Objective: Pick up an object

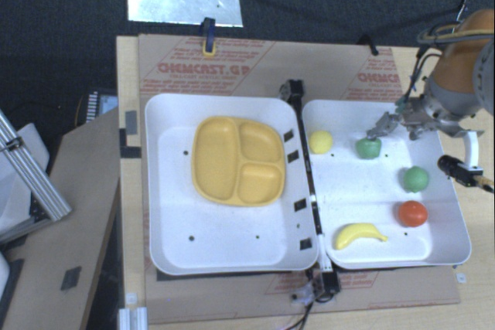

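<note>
A pale wooden bench stands against dark carpet, with printed cardboard laid over it and two shallow white bins side by side on top. The left bin (166,243) carries a yellow divided plate (236,161) and nothing that calls for a grasp. The right bin (445,259) is where the pickings are: a small yellow ball (320,141) near the divider, a green pepper-like piece (368,147) just beyond it, a round green fruit (415,178) further toward the arm's side, an orange-red tomato (411,213) just below that, and a banana (360,235) lying near the front wall with its long axis running roughly left to right.

The arm comes in from the right, its orange band showing above the wrist, and the gripper (384,126) is stretched out low over the back part of the right bin, angled toward the left. The relation that matters is this one: the green pepper-like piece sits just below and slightly left of the fingertips, very close, perhaps touching, though from here I cannot tell contact from mere overlap. It is the nearest thing by a clear margin; the round green fruit and the tomato lie well behind the fingertips, nearer the wrist.

Whether the jaws are parted or closed I cannot make out; the metal parts blur together at the tip. I see nothing clearly lodged between them, so I would judge the grasp not yet made.
</note>
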Tool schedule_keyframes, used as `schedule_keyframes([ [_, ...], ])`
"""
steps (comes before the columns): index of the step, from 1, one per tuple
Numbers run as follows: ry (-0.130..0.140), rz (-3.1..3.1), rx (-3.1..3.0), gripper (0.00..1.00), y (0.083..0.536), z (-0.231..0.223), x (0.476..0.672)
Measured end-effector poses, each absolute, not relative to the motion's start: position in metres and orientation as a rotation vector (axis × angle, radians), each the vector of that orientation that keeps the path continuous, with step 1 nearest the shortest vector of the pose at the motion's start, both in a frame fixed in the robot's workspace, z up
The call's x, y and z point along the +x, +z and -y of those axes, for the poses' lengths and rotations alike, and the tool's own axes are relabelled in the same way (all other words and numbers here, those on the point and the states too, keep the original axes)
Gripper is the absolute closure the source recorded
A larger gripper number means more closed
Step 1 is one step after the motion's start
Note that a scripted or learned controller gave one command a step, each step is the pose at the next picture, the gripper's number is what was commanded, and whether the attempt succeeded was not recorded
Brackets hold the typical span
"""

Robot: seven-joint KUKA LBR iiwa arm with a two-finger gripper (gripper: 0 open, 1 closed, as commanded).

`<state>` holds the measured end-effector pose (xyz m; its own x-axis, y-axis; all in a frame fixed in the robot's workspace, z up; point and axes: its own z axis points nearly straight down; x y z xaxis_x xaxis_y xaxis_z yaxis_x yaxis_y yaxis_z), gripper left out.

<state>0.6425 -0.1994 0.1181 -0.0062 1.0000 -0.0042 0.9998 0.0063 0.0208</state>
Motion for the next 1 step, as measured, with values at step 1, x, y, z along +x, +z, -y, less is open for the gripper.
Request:
schedule_keyframes([
  [1, 0.017, -2.218, 2.197, 1.00, 0.1269, 0.1997, 0.6424],
])
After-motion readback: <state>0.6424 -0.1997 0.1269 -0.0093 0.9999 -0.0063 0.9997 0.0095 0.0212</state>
